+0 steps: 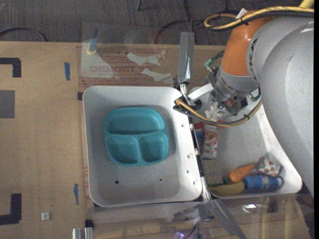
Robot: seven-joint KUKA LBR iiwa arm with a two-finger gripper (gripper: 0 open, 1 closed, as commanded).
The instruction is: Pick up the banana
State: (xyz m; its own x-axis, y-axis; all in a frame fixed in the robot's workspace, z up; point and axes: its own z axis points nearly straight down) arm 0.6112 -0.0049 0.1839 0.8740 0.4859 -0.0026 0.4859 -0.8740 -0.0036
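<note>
Banana (230, 188): yellow, lying flat along near edge of right bin (249, 138), towards its left corner, ends darkened.

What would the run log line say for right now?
arm: over right bin | gripper: near upper wall | banana: lower edge, not held

bench: light wooden top (40, 148) with black tape marks (11, 66) and blue tape strips (67, 71) | floor: dark grey carpet (75, 11) along the top edge, black cables (169, 31) lying on it | light: even, soft
</note>
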